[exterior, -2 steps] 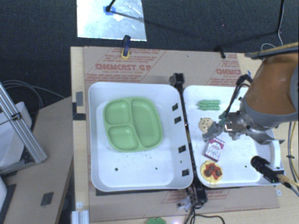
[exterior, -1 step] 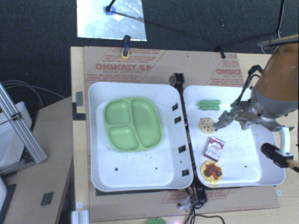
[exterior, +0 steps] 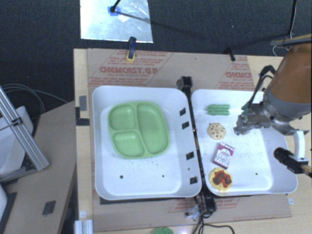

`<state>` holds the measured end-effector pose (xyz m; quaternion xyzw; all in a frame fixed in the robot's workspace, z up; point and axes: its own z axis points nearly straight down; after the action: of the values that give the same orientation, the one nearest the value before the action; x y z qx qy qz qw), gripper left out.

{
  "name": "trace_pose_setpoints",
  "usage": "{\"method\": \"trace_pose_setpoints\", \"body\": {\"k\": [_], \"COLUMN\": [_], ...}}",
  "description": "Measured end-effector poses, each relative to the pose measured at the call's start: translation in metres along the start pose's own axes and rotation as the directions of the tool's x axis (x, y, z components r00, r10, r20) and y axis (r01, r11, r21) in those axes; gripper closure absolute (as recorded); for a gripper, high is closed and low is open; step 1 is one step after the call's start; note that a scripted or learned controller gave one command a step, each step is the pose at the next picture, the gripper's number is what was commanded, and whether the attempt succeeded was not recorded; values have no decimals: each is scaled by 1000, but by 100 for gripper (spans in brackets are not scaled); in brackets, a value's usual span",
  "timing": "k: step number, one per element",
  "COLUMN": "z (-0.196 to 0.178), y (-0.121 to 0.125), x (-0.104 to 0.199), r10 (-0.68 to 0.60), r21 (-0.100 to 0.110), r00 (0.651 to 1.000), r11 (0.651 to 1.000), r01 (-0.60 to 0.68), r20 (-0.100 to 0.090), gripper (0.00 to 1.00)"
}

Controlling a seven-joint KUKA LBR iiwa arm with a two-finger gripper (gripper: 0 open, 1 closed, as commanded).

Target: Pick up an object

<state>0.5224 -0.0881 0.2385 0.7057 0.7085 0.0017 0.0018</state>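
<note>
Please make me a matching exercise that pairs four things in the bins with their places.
Things:
1. Green tray
2. Beans
3. Cookie
4. Pizza

Places:
A. Near front edge of the right bin
B. Far end of the right bin
C. Left bin
D. Right bin, between the beans and the red box

Pairs: 1-C, 2-B, 3-D, 4-A
</note>
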Motion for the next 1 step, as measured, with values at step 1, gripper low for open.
{"method": "trace_pose_setpoints", "body": {"k": [1], "z": [56], "y": [41], "x": [76], "r10": [-8], "r21": [4], "r00": [1000], "r11": [1000], "r01": [8], "r20": [-3], "gripper": [100]}}
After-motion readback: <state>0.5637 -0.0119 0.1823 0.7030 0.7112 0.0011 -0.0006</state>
